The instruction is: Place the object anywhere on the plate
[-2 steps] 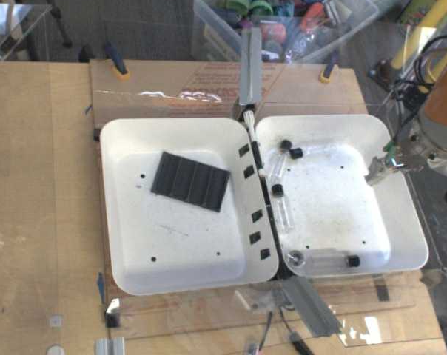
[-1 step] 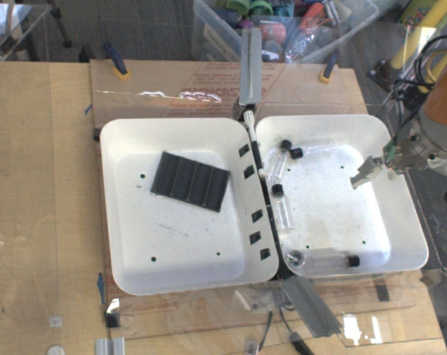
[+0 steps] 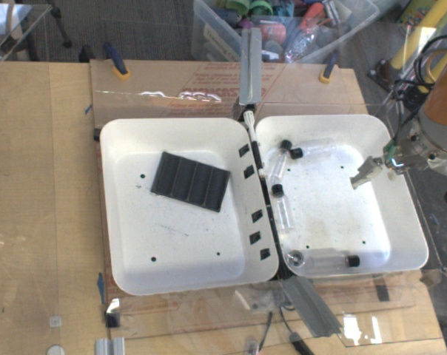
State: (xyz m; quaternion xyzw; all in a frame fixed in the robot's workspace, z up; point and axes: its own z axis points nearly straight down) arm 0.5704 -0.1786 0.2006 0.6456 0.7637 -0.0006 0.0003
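Clear plastic tubes (image 3: 279, 170) with black caps, right bin (image 3: 401, 228)

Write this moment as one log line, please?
arm: at right bin's right edge | gripper: nothing seen between fingers | dark ridged plate: in left bin | clear tubes: in right bin

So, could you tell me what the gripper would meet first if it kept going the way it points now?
The gripper points left and downward over the right bin. Going straight on, it would likely meet that bin's bare white floor first, short of the clear tubes by the divider; depth is uncertain.
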